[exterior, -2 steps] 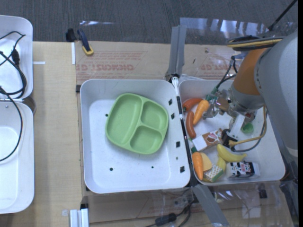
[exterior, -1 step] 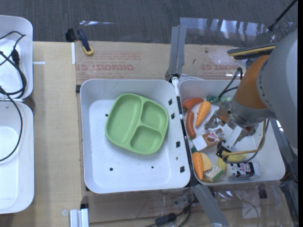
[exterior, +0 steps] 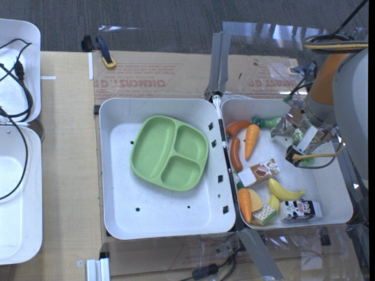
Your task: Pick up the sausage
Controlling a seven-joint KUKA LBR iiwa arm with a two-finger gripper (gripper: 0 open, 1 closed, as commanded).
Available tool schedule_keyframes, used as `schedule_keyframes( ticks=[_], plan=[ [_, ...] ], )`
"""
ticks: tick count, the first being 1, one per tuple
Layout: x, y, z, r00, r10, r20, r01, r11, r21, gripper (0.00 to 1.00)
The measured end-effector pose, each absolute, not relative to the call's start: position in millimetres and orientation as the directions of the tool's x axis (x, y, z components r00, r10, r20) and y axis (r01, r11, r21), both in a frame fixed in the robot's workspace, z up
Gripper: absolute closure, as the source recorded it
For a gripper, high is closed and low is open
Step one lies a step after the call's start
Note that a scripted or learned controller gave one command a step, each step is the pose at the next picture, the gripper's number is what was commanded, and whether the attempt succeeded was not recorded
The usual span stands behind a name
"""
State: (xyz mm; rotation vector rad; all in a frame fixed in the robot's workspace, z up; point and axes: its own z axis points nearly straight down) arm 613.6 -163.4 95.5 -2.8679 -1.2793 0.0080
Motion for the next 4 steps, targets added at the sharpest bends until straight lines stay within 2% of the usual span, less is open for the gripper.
schedule_keyframes(
  ticks=[1, 2, 3, 4],
  plan=[
    [613.3, -163, 103, 0.664, 0.748, -0.008, 0.748, -0.664, -0.006, 1.00],
    [632.3, -132, 190, 0.632, 0.775, -0.003, 0.775, -0.632, -0.002, 1.00],
    [632.1, -132, 189, 0.633, 0.775, -0.004, 0.775, -0.633, -0.002, 0.00],
    [636.0, -92, 190, 0.858, 0.514, -0.005, 0.514, -0.858, -0.001, 0.00]
  ],
)
